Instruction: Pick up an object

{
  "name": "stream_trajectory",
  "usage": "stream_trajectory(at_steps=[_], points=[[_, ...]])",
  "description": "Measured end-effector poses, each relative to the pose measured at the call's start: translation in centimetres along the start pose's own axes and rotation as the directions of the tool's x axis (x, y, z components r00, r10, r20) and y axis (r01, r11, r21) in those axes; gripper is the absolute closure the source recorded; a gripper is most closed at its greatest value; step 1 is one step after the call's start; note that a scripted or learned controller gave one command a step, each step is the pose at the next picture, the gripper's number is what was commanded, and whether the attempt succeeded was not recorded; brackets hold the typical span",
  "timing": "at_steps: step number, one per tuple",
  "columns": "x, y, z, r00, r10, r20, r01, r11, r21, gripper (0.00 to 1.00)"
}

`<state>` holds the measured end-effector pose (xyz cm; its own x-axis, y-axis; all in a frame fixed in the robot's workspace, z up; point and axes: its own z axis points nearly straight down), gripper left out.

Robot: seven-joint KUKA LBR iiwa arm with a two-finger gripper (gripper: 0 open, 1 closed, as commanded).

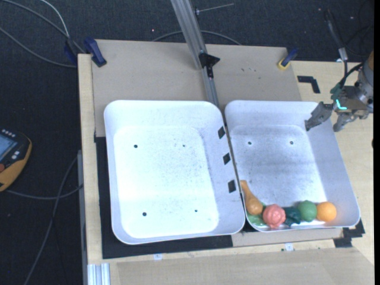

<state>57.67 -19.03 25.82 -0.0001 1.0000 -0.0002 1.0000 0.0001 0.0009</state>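
We see the tool (328,119) hanging over the far right edge of the right bin (332,159), up near that bin's far corner, with its two fingers (314,117) spread apart and nothing between them: it is released and carries no load.

The things we could pick all lie huddled against the near wall of the same bin: an orange ball (326,211) at the right, a green ball (307,209) just beside it, a pink ball (274,215) further left, and an orange carrot-shaped piece (250,198) at the left end. Something dark teal sits between the pink and green balls (we cannot tell what it is). The left bin (119,159) matters little for the coming move.

The relation that counts is this: the cluster lies well apart from the tool, down along the bin's length towards the near wall of the bin, and slightly left. We judge the orange ball the nearest candidate, almost straight towards the camera from the tool. The carrot piece has its long axis running slantwise, from far-left to near-right, so the fingers would need to close across it. The balls need no such alignment, though the near wall crowds them and may hamper one finger.
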Motion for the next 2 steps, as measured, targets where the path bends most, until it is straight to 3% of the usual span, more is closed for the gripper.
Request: stream_trajectory(at_steps=[1, 2], points=[[0.0, 0.0, 0.0, 1.0, 0.0, 0.0, 0.0, 1.0, 0.0, 0.0], [0.4, -0.9, 4.8, 1.0, 0.0, -0.001, 0.0, 1.0, 0.004, 0.0]])
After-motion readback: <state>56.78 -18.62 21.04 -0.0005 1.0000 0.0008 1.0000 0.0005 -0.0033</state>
